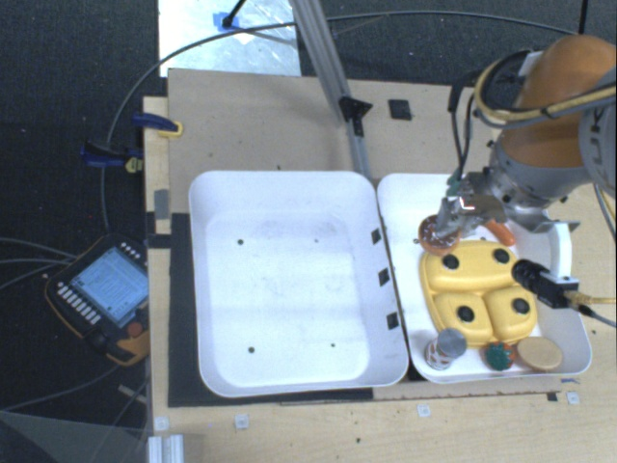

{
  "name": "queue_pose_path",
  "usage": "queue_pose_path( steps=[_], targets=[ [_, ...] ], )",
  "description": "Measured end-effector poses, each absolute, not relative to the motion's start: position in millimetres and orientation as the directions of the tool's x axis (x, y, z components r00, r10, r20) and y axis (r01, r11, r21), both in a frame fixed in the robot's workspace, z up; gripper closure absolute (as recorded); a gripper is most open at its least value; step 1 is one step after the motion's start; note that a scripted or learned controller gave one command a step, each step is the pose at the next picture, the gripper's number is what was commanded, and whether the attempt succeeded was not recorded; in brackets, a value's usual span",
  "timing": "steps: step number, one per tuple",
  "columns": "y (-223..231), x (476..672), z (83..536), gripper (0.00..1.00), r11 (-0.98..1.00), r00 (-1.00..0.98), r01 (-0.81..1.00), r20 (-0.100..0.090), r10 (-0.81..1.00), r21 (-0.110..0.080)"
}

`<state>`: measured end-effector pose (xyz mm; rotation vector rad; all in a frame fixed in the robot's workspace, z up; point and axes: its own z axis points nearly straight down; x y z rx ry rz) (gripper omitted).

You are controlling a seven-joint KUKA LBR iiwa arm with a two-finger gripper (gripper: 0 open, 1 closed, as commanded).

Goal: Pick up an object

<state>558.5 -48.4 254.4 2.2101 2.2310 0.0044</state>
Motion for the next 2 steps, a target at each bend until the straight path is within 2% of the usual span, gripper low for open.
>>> queue_pose_path(
  steps=[2],
  targets=[
    [59.3, 599.5, 250.0, 1.0, 0.01, -0.01, 1.0, 0.002, 1.0, 0.003]
  ],
)
